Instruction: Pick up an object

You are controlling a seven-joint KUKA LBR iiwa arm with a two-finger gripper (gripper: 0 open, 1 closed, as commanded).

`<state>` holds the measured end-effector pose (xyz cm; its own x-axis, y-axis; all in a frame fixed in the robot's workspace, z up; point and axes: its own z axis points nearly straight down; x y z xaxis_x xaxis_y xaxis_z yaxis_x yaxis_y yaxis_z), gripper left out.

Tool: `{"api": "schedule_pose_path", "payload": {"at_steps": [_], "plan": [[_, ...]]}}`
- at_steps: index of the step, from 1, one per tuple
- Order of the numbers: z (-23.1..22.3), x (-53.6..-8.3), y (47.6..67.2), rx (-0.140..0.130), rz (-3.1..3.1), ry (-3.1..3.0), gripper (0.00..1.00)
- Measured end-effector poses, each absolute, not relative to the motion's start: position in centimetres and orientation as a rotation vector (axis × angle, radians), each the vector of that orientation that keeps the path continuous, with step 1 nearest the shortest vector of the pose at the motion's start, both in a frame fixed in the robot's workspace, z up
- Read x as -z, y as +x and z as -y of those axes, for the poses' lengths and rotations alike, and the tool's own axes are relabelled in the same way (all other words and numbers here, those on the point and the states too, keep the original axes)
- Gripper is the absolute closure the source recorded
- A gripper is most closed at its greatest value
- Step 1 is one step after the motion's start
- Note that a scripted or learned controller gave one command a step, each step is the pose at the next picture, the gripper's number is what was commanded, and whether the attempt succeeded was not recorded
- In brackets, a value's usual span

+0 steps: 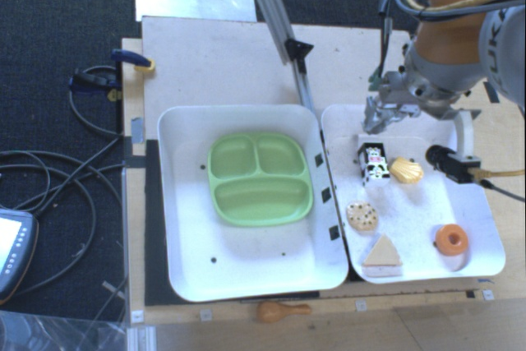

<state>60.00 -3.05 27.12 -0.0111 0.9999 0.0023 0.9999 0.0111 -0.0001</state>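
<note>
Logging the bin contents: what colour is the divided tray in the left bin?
Light green, seen clearly in the camera view: divided tray.

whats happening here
A robot arm reaches in from the right, its gripper hovering over the back of the right bin, just above a black-and-white carton. Nothing is picked up yet. A shell, cookie, wedge and orange ring lie there too. The left bin holds a green tray.

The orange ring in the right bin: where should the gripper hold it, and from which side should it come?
Come from straight above. The orange ring lies flat near the right bin's front right corner, hole upward. Probably best: one finger into the hole, the other outside, pinching the band on the side facing the wedge, away from the wall.
</note>
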Motion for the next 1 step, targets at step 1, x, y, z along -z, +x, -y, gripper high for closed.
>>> {"api": "schedule_pose_path", "payload": {"at_steps": [1], "plan": [[-0.91,-26.33,58.65,0.001,2.232,-2.209,1.00]]}}
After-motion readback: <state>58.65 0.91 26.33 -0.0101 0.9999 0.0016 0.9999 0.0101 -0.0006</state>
